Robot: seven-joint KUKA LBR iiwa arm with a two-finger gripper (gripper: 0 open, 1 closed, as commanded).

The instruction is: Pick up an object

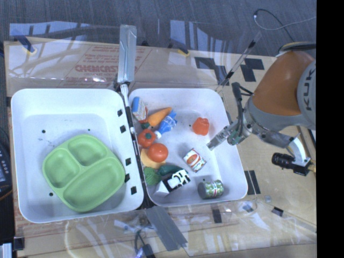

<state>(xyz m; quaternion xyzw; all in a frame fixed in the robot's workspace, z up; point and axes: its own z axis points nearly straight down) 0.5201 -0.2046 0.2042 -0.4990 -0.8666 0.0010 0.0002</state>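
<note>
My gripper (215, 142) hangs over the right edge of the right bin (235, 168), right of centre in the frame; whether it is wide or narrow I cannot tell. An orange pepper (200, 126) lies just left of it, a can (210, 188) below.

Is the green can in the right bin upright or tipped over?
Tipped: the green can lies on its side near the right bin's front corner.

arm (285, 90): we see it cut by right edge | gripper (217, 141): finger state unresolved | yellow item (148, 159): partly hidden under tomato (158, 152)
</note>
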